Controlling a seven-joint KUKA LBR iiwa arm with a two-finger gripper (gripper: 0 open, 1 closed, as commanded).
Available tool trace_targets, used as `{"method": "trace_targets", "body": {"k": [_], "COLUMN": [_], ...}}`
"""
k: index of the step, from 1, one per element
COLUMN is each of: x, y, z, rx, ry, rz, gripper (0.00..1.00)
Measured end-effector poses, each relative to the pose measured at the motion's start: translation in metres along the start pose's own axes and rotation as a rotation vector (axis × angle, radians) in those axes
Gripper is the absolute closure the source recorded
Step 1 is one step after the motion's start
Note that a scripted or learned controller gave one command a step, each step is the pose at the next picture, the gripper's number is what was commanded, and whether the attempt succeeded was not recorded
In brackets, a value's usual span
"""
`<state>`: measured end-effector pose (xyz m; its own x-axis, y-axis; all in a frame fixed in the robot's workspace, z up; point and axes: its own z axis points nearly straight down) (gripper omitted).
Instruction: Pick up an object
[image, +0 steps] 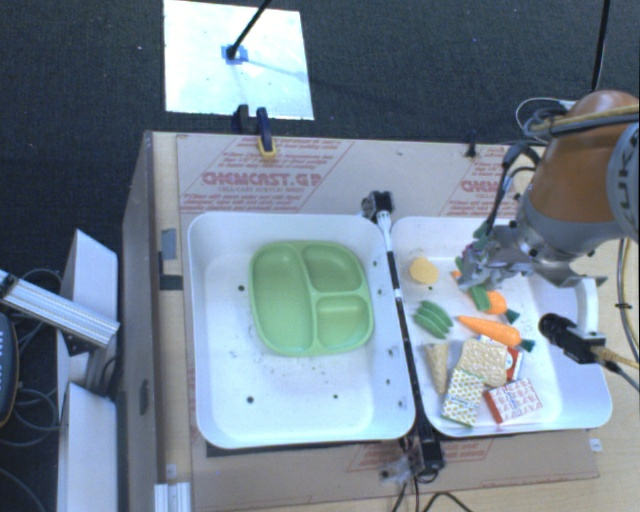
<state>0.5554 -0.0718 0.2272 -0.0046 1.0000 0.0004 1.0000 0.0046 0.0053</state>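
Observation:
My gripper (477, 270) hangs low over the back part of the right bin (596, 400), under the grey and orange arm (580, 170). Right below it, on its near side, lies a small orange carrot with a green top (491, 299); whether they touch is unclear. A longer carrot (490, 328) lies just in front of that. A yellow round piece (424, 270) sits to the gripper's left, and a green pea pod (433, 317) lies near the divider. Crackers (485, 360), a tan wedge (437, 366), a green checkered packet (462, 396) and a red packet (513, 400) crowd the front.
The left bin (230, 400) holds a green divided plate (310, 297). A black clamp strip (398, 300) runs between the bins. A black fitting (570, 340) sits at the right bin's right side. Cables hang beside the arm.

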Motion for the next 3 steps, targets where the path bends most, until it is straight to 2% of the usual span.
{"method": "trace_targets", "body": {"k": [1,2,3], "x": [0.053,0.013,0.064], "y": [-0.048,-0.013,-0.047], "z": [-0.049,-0.030,-0.051], "rx": [0.003,0.004,0.004], "ry": [0.001,-0.002,0.001], "rz": [0.000,0.004,0.000], "gripper": [1.00,1.00,1.00]}}
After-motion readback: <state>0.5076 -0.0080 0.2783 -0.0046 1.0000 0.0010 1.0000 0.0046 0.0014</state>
